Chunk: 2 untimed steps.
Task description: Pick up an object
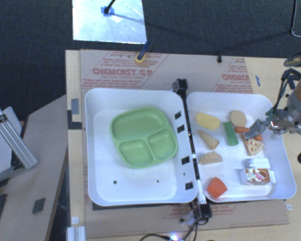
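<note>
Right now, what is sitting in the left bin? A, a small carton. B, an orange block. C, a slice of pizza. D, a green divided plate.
D: the green divided plate lies alone in the left bin, while the food pieces all lie in the right bin.

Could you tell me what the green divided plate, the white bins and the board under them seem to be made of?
The green plate looks like moulded plastic: even colour, soft sheen, rounded compartments. The white bins seem to be thin formed plastic, smooth and slightly glossy with rolled rims. The board beneath looks like brown cardboard or paper-faced sheet, matte with red printed lettering; which one is hard to tell.
</note>
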### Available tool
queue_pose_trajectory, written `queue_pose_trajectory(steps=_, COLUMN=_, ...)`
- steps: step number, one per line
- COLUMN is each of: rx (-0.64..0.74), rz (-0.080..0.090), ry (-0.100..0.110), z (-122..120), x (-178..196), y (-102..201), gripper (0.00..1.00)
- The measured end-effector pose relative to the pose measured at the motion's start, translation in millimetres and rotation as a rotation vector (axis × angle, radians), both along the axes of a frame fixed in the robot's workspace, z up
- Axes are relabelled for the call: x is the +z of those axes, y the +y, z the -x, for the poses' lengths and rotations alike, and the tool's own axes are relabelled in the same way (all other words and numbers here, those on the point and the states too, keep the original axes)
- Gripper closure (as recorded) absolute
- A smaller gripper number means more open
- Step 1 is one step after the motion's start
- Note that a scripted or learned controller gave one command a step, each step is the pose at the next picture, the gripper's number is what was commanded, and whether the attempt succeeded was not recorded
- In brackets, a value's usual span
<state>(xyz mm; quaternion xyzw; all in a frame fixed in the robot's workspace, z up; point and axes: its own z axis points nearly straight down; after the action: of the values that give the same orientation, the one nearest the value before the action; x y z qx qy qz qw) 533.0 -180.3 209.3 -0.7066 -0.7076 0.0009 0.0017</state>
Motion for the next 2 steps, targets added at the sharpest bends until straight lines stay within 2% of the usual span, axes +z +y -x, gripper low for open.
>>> queue_pose_trajectory(steps=2, rx=0.000, rz=0.000, ry=-0.002, z=-14, x=-94, y=-3, gripper=0.00)
